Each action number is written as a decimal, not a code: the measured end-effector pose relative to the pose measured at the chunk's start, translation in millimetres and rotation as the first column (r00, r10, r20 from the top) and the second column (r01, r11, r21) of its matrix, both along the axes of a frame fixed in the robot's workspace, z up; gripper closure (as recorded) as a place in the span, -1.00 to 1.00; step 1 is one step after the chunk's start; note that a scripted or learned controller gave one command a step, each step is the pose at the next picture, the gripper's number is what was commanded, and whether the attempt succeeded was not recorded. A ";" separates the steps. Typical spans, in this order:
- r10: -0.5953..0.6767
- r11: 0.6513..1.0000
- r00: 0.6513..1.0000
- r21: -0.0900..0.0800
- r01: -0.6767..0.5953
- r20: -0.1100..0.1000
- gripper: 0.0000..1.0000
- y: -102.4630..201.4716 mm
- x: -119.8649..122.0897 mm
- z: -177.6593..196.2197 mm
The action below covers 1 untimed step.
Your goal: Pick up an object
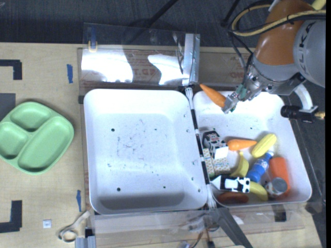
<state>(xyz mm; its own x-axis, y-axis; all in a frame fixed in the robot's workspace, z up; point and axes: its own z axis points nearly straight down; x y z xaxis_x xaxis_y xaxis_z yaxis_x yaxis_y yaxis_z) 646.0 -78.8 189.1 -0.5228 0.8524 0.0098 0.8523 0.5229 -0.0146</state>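
A grey robot arm with an orange band reaches in from the right, bent down over the far end of the right bin (297,138). Its gripper (230,104) points down and to the left, and its fingers are clamped on the thick end of an orange carrot (212,95). The carrot is smooth and tapered, tilted with its narrow tip toward the upper left, held just above the bin's far left corner, beside the divider between the bins.

The near half of the right bin holds a heap of small toys: a second carrot (241,144) lying flat, a bumpy yellow corn cob (264,144), a blue bottle (258,169), an orange cylinder (279,168) and printed cartons (216,156).

The left bin (139,149) is a shallow, white, smooth tray with rounded corners. A pale green divided plate (34,137) lies on the wooden bench, well to the left.
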 end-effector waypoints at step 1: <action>-0.319 0.948 0.948 -0.009 0.318 -0.023 1.00 49.4 12.5 -15.6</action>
